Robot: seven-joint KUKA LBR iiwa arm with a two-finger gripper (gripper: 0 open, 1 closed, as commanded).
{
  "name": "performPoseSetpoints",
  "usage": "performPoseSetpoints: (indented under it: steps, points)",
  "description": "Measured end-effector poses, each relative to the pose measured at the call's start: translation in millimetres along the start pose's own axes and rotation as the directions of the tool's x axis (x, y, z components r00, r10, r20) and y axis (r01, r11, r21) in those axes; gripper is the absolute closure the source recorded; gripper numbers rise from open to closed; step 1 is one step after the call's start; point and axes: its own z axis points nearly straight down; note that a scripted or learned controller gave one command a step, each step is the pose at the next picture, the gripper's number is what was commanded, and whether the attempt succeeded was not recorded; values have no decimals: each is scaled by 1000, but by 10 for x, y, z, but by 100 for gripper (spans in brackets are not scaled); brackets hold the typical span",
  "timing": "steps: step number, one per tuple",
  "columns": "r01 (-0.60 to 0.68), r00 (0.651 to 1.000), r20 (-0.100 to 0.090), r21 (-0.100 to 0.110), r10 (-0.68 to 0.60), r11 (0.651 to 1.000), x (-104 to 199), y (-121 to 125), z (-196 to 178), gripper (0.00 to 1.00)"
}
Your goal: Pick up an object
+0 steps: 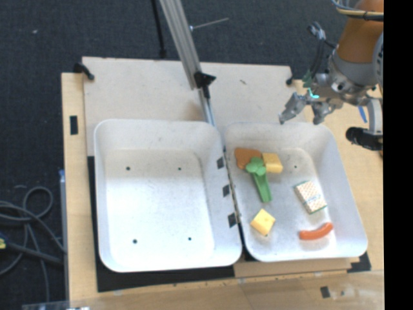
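While gripper (301, 112) hovers upper right above right bin (345, 173) rim, fingers spread, nothing btwn; green toy (260, 179), yellow blocks lie below.

arm (361, 24): cut off at right edge | orange piece (245, 156): partly under green toy (259, 176)

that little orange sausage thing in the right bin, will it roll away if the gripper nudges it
Probably somewhat. The orange sausage looks rounded and slim, so a sideways nudge could roll it, though its slight curve should stop it soon. It lies near the right bin front wall, which would likely catch it. It looks small and light.
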Motion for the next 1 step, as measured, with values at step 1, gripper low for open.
performPoseSetpoints:
  steps: [1]
  points:
    - [2,1000,4,-4,-2,1000,-7,6,-35,0]
